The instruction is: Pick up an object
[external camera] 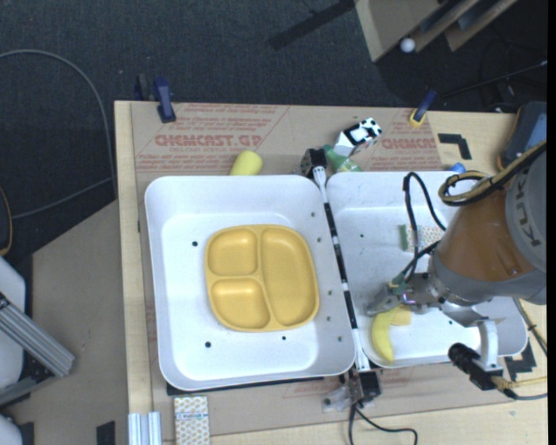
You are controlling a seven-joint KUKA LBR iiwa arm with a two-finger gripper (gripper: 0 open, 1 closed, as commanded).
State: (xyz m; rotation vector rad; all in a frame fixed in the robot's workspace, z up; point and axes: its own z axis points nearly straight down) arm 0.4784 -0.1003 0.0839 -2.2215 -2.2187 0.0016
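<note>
A dark grey carpet floor (217,52) fills the upper part of the frame and the left side. A thin cable (87,78) curves over it at upper left. At the top right stands pale wooden furniture (417,26) — its form is unclear.

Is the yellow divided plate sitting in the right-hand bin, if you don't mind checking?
No, the yellow divided plate lies in the left bin; the right bin holds a banana.
</note>
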